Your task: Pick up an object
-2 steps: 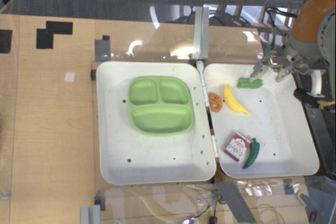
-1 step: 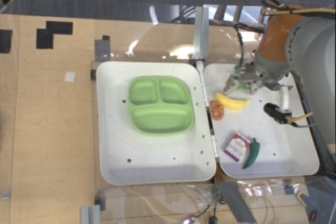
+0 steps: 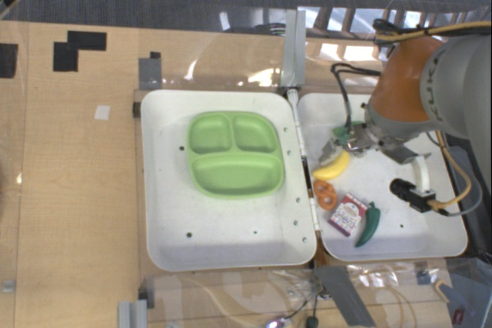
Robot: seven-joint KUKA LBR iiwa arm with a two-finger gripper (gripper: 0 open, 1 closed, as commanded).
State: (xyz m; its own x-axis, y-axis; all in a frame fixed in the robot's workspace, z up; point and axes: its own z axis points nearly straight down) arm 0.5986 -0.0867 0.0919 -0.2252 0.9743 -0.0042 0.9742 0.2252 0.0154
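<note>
Against the left wall of the right bin (image 3: 430, 246) lies our banana (image 3: 333, 166), yellow, smooth and curved, with the claw (image 3: 344, 140) touching its upper end; whether it grips we cannot tell. Just below sit an orange ring (image 3: 325, 194), a glossy packet (image 3: 347, 213) and a green pepper (image 3: 368, 224). We see a green divided plate (image 3: 234, 154) in the left bin (image 3: 165, 234).

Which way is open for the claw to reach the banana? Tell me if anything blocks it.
Probably yes, from above. The claw hangs in the right bin just beside the banana, whose top is bare. The pretzel lies close below it, apart, and the bin's wall crowds its left side.
</note>
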